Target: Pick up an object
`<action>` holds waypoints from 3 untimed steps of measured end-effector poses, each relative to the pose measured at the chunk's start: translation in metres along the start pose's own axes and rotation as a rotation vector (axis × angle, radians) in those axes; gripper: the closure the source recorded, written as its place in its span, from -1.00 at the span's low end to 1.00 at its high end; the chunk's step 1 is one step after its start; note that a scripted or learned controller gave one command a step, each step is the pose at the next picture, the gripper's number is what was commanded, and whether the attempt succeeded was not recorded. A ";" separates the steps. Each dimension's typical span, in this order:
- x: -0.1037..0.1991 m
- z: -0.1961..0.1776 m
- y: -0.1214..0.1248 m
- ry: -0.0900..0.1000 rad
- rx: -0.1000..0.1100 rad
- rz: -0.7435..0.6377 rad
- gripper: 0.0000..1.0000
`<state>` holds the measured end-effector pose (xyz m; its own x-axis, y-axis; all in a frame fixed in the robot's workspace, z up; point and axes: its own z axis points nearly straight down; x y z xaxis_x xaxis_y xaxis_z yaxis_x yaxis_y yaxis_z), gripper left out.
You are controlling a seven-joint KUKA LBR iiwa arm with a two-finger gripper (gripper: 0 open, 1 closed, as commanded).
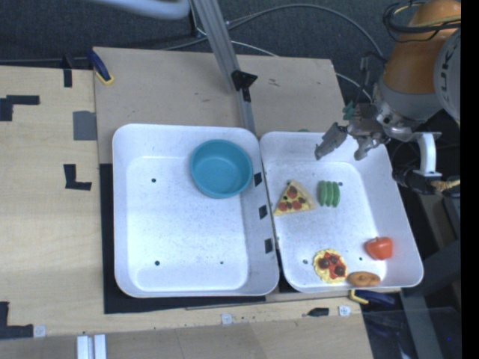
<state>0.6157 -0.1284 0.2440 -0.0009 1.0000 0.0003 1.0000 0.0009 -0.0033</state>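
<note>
Bins: white plastic, faintly speckled, slight sheen. Bowl: smooth blue plastic. Bench: matt wood-look board. Gripper: grey metal.

Pale wooden bench, marked with a few short dark tape strips on the left side — two shallow white bins side by side on top, resting on a dark mat that peeks out along the left and front edges. Left bin and right bin touching along the middle seam. A yellow-and-blue clip near the bench's far left corner — another at the front edge, just below the right bin.
</note>
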 end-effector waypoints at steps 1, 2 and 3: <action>0.001 0.063 -0.004 0.000 0.002 0.001 -1.00; 0.000 0.115 -0.015 0.000 0.002 0.000 -1.00; 0.001 0.103 -0.014 0.000 -0.002 -0.001 1.00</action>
<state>0.6015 -0.1278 0.1412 -0.0015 1.0000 0.0003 1.0000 0.0015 -0.0011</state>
